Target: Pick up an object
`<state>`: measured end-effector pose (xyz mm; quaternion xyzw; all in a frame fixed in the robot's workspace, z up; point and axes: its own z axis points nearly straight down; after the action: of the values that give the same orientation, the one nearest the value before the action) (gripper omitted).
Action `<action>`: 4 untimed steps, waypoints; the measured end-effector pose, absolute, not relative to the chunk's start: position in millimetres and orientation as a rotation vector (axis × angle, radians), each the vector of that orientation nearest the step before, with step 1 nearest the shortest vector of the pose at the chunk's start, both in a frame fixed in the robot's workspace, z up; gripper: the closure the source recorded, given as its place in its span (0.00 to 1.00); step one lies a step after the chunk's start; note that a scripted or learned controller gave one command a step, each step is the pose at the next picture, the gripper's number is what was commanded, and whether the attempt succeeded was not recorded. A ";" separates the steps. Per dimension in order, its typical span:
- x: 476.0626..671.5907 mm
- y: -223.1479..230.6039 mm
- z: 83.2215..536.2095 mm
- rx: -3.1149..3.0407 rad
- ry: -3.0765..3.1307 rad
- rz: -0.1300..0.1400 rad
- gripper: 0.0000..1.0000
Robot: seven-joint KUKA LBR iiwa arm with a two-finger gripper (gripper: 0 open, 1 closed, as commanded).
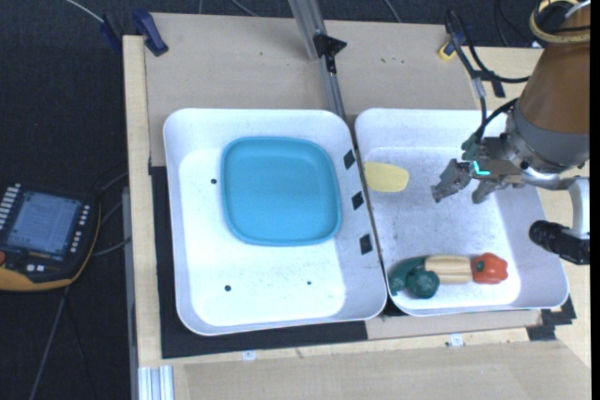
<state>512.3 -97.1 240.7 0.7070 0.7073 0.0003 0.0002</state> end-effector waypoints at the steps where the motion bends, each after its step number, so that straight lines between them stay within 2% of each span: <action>1: 512.3 -97.1 240.6 2.221 2.222 0.001 0.00; 3: 523.0 -108.2 140.6 2.224 2.224 -0.004 0.00; 4: 521.9 -107.9 93.6 2.223 2.224 -0.004 0.00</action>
<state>521.9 -107.9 93.6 0.7070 0.7072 -0.0011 -0.0016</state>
